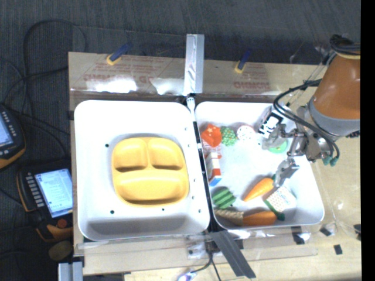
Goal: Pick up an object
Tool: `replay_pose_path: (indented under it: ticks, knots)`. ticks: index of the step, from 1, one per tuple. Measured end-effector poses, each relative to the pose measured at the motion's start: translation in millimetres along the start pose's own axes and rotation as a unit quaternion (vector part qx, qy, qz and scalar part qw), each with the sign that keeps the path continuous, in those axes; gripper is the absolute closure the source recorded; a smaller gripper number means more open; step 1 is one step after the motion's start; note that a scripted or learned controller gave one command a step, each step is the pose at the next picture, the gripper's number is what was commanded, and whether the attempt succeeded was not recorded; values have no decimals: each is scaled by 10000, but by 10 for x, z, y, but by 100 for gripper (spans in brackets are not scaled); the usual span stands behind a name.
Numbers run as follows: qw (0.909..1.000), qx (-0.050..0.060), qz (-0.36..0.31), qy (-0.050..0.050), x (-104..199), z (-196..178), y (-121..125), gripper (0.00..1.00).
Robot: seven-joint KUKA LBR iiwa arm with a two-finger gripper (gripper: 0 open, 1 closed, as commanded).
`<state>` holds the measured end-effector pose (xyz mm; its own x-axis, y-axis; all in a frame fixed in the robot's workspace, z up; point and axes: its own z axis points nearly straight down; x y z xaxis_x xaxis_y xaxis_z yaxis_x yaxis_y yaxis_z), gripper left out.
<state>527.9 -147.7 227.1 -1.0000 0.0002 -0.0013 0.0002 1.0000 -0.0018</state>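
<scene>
Two shallow white bins side by side on the bench [79,63], parted by a central divider. Left bin [94,163]: one yellow sectioned tray [150,170], three compartments, lying flat near the middle, wide bare floor on all sides of it. Right bin [304,206]: several small objects, mostly along the left wall and the near edge. Orange carrot [258,188], tapered, lying at a slant near the middle of the right bin, its thick end up and to the right, just beside a small white box [280,199] with green trim. Second orange piece [258,218] flat along the near wall, beside a brown item too small to identify. Green ribbed item [222,196] by the divider; red-orange lump [211,136] and green round piece [228,137] in the far left corner; red-and-white packet [214,164] along the divider. End effector [285,171] over the right part of the right bin, reaching down just above and to the right of the carrot's thick end; grip condition cannot be told, nothing seen held. Bare floor in the middle of the right bin, between the divider items and the carrot; tight room at the near wall and near right corner.
</scene>
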Motion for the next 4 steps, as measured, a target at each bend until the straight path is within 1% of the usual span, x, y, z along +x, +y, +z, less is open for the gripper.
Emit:
replay_pose_path:
  ticks: [1,2,3,4]
  knots:
    - [9996,-1,-291,-7,238,1333,-424,0]
    - [9975,63,-693,-127,301,1342,-186,0]
    - [9911,52,-1326,-88,232,1353,178,0]
    - [9858,58,-1677,-101,249,1350,350,0]
